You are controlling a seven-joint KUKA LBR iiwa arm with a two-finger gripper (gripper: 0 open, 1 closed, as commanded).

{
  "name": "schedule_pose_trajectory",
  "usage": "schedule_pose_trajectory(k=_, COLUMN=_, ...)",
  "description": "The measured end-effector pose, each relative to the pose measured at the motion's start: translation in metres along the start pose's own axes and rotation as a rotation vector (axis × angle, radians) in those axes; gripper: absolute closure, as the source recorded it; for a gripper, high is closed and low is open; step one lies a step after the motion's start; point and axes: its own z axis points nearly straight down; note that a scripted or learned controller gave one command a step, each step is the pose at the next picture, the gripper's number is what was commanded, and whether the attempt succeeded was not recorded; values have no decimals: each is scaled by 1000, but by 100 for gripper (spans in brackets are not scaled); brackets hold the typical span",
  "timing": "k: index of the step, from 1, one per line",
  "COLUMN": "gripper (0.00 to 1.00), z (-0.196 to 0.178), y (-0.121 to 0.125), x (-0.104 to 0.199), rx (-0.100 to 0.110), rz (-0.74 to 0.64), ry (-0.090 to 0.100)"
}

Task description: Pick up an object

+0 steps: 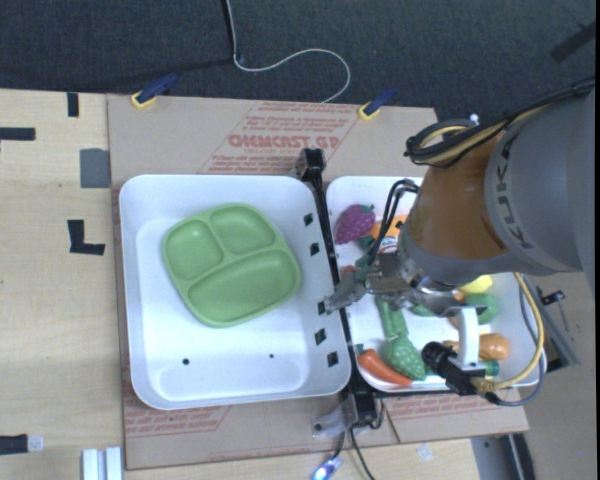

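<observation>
Two white bins: left bin (145, 268) holds green divided plate (231, 263); right bin (532, 343) holds toy food. Gripper (380, 286) low over green vegetable (395, 340), opening indeterminable. Advice: descend centred, then close.

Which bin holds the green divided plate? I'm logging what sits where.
The left bin holds the green divided plate. The right bin, under the arm, holds small toy foods instead, such as a purple grape bunch.

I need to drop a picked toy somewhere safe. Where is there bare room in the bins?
The left bin has bare floor below the green divided plate, toward its near rim. The right bin is crowded with toy food, including purple grapes, under the arm.
</observation>
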Motion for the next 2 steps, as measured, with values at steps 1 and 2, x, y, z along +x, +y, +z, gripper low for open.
schedule_pose_trajectory(k=1, gripper=100, z=-3, y=-2, x=-2, rx=13, rz=3, ry=1)
schedule_pose_trajectory(k=2, gripper=100, z=-119, y=15, x=64, rx=-4, rz=-4, ry=4)
